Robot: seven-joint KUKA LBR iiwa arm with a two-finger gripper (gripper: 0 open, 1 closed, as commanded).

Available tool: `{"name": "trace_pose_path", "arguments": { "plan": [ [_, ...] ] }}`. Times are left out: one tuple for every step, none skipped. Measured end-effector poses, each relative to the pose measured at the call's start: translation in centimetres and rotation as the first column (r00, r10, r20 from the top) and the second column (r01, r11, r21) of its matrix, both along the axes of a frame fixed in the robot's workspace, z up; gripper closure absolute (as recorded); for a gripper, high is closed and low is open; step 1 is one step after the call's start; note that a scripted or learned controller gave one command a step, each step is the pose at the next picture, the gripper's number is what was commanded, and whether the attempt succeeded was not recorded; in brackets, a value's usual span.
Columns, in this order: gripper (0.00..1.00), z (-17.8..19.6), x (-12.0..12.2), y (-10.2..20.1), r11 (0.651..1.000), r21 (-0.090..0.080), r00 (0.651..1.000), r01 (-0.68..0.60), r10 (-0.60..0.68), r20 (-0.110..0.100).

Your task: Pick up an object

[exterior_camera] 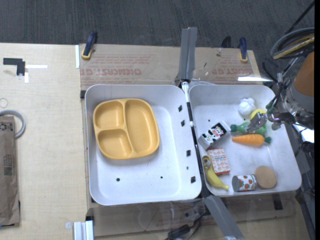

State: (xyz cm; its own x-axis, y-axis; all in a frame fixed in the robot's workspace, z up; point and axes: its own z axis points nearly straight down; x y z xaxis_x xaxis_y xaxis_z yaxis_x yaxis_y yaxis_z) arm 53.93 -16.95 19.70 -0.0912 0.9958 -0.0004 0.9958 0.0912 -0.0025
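The pale wooden worktop (45, 149) carries 2 white bins, with dark carpet beyond it. The left bin (145, 184) holds a yellow divided plate (126, 128). In the right bin (280, 149), the gripper (261, 121) sits just above the toy carrot (248, 139); whether it grips anything I cannot tell. A banana (214, 176) lies left of the carrot, lower down.

Contents of the two shallow white bins, counted by kind.
Left bin (100, 184): one yellow three-compartment plastic plate (126, 128). Right bin (287, 159): one orange toy carrot (248, 139), one yellow toy banana (214, 176), one small printed can (243, 183), one round tan disc (266, 177), two small printed cartons (213, 134) (219, 162), one white lumpy object (246, 106).
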Motion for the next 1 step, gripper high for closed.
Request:
{"name": "trace_pose_path", "arguments": {
  "plan": [
    [0.00,-5.04,1.81,-0.18,0.988,0.000,0.988,-0.155,0.155,0.001]
  ]
}}
